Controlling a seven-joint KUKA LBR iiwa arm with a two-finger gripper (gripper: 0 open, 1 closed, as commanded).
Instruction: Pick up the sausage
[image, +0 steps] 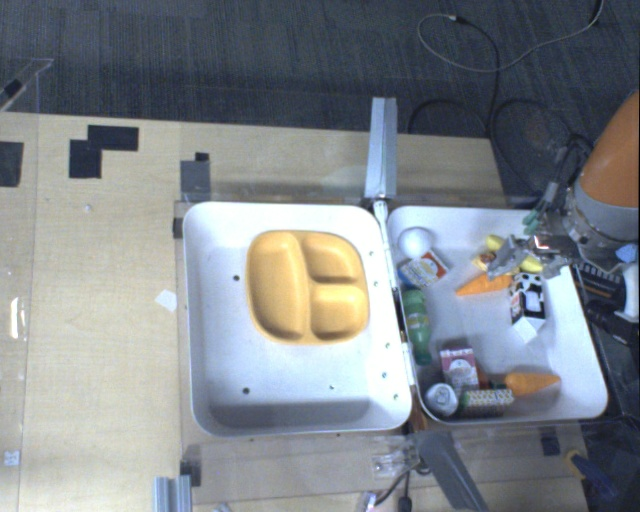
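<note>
An orange-brown sausage (532, 381) lies flat near the front right of the right bin (585, 345). My gripper (527, 298) hangs over the right-hand middle of that bin, a black-and-white shape below the grey wrist and orange band (612, 170). It is behind the sausage, roughly a hand's width away, with nothing seen in it. An orange carrot-like piece (482, 285) lies just left of the gripper.
The right bin also holds a white ball (414, 241), a small carton (425, 269), a green bottle (416, 325), a yellow toy (497, 248), a red box (460, 364) and a can (441, 399). A yellow divided tray (306, 285) sits in the left bin (215, 330).
</note>
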